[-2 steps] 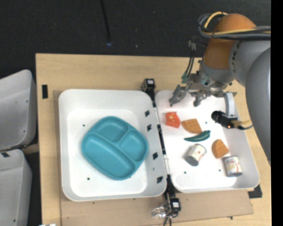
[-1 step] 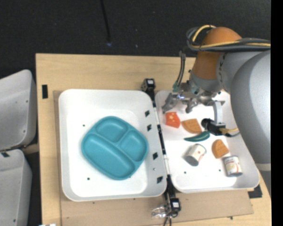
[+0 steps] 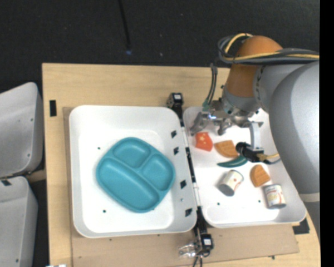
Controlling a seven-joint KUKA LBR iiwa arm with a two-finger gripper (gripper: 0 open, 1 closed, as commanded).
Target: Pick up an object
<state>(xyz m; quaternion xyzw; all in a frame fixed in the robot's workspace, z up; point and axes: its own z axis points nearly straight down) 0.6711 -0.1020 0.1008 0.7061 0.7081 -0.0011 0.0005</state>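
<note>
My gripper (image 3: 210,125) hangs over the far left corner of the right bin (image 3: 242,218). Its fingers are spread open with nothing between them. Just in front of it a small red block (image 3: 205,142) lies on the bin floor. To the right of the block is an orange bread-like piece (image 3: 225,148), and a dark green curved item (image 3: 231,162) lies below that. A small white cup (image 3: 230,182) lies on its side in the middle of the bin. Right of the cup rests a brown-orange piece (image 3: 260,175), and a white can with a red label (image 3: 273,196) lies nearer the front right.
The left bin (image 3: 78,149) holds a teal divided plate (image 3: 134,173). A raised divider with black clips (image 3: 187,166) separates the two bins. The grey arm with its orange band (image 3: 250,65) covers the right bin's far right corner.
</note>
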